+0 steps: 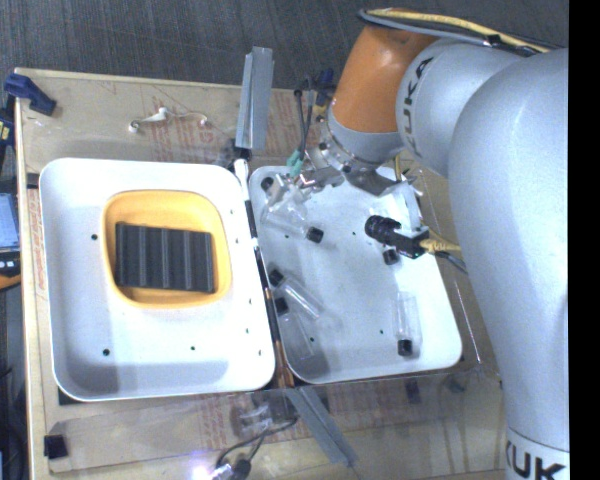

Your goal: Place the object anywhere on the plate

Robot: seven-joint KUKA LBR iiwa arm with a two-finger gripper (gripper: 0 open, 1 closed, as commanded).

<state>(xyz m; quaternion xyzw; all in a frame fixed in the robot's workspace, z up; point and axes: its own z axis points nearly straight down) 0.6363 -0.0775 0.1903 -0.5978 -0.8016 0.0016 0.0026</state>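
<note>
Plate (166,204): yellow-orange, rounded-square, lies flat in left bin (70,288), approx centre, slightly toward the far side. Dark grey ribbed block (165,258) sits flat on the plate's middle, ribs running top-to-bottom in view. It covers most of the plate; yellow rim shows at top & sides. In right bin (350,288), clear tubes w/ black caps lie loose. First tube (300,301) lies near the left wall, on a diagonal. Second tube (407,316) lies by the right wall, approx parallel to it, cap at near end. Tubes well apart, neither on the plate.
</note>
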